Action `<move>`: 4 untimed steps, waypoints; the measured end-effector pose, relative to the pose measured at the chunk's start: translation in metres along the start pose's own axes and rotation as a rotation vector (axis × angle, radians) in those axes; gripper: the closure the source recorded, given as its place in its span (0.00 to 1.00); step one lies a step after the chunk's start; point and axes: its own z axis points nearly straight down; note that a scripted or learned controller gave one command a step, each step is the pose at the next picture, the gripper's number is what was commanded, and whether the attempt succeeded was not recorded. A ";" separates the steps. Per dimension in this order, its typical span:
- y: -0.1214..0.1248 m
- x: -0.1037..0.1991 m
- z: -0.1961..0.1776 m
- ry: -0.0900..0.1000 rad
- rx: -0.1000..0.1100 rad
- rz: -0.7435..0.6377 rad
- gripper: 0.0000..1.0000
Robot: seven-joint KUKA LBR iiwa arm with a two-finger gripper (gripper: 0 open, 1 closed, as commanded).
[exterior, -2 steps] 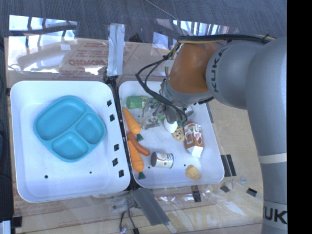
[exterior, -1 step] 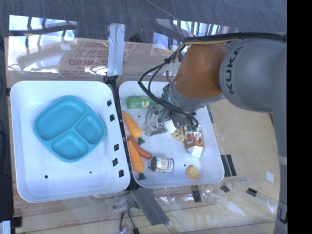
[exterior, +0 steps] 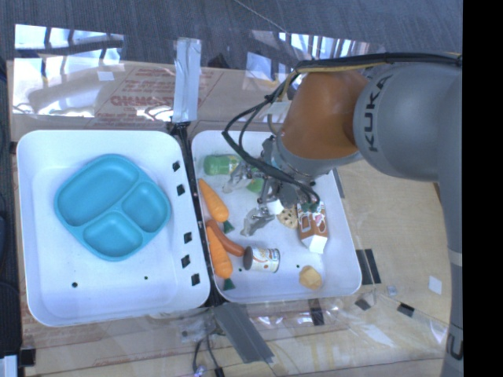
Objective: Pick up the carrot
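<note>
1. Hanging over the middle of the right bin [exterior: 346, 277], the gripper [exterior: 253, 199] points down and toward the bin's left side; its two metal fingers [exterior: 236, 181] stand spread apart with nothing between them.
2. Two carrots lie along the right bin's left wall, left of the gripper and apart from it. The upper carrot [exterior: 213, 199] lies just beside the lower fingertip; the lower carrot [exterior: 219, 252] lies below it, nearer the bin's front corner.
3. A thin red-orange piece [exterior: 228, 242], perhaps a chilli, rests across the lower carrot.
4. Other contents of the right bin, one of each: a green bottle [exterior: 220, 164] near the back-left, above the gripper; a small can [exterior: 264, 259] lying on its side below the gripper; a small carton [exterior: 313, 225] with a brown-and-red label toward the right wall; a cookie [exterior: 288, 217] just left of the carton; a yellow-brown lump [exterior: 311, 276] at the front right.
5. The arm [exterior: 369, 124], grey with an orange band, covers the bin's back-right part.
6. The left bin [exterior: 47, 289] holds one blue divided tray [exterior: 112, 204] with three compartments, lying flat near its centre.
7. Both bins sit side by side, walls touching, on a bench [exterior: 393, 218] with cardboard [exterior: 141, 93] behind them.
</note>
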 end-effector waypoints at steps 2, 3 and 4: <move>0.017 0.076 0.053 -0.014 0.005 -0.137 0.00; 0.018 0.077 0.046 -0.009 0.003 -0.142 1.00; 0.055 0.054 -0.104 -0.014 0.004 -0.018 1.00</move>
